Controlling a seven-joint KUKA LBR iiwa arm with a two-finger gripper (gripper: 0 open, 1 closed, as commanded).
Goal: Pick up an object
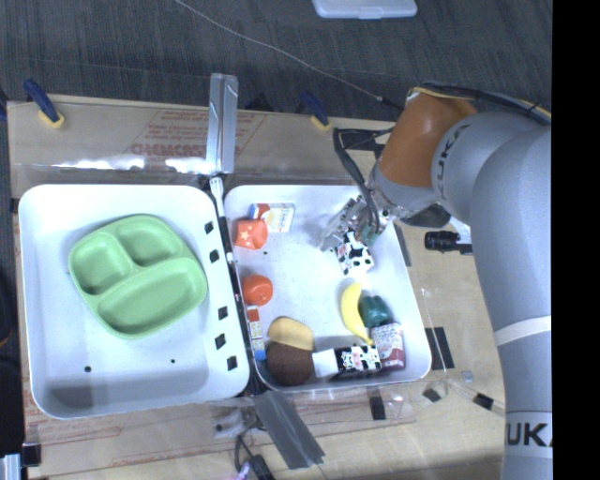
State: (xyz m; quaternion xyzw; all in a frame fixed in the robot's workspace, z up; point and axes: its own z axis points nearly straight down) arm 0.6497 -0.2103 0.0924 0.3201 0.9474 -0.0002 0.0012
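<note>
The black-and-white spotted block lies in the right bin, toward the upper right of the frame. It sits directly beneath the pincer, touching or nearly touching it. The block is compact; no long axis or heading can be read. The pincer's state cannot be told. Lower in the frame lies the banana, its long axis running roughly top to bottom, with a green item just beside it.

Left bin: holds a green divided plate.
Bench edge: two blue clamps, far side.
Top of view: a flat white thing, perhaps a lid.
</note>
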